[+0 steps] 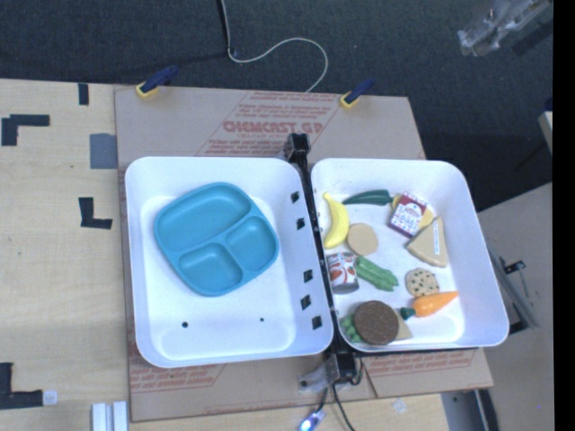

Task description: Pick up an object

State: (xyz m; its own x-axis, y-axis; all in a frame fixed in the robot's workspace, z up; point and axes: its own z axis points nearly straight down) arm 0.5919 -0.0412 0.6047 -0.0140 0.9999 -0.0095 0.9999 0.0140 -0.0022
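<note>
The right bin holds several toy foods. Among them are a yellow banana, a dark green pepper, a red box, a sandwich wedge, a tan round cracker, a small can, a green pea pod, a speckled cookie, an orange carrot and a brown burger. My gripper is blurred at the top right corner, high above the dark floor and far beyond the right bin's back edge. Nothing shows in it.
The left bin holds a blue divided plate. Both bins rest on a cardboard sheet held by two clamps. A white cable loops behind the bins. Black clips line the ridge where the bins join.
</note>
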